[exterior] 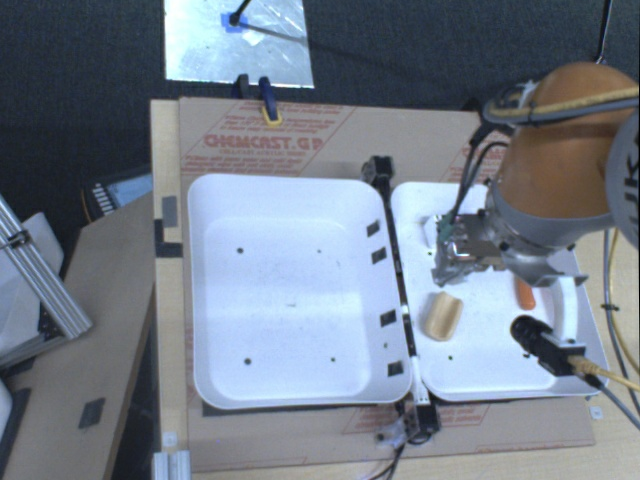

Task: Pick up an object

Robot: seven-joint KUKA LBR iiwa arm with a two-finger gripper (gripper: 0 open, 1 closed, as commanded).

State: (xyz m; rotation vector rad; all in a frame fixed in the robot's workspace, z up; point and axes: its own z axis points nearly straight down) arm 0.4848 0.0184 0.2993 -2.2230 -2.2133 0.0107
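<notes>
Tan block in right bin | jaws just above it

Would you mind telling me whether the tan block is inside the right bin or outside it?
Inside: the tan block lies on the right bin's floor, near its left wall.

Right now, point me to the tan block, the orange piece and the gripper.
tan block (443,317), camera view, middle of its top face.
orange piece (524,294), camera view, its visible middle.
gripper (452,268), camera view, at its tips.
</notes>
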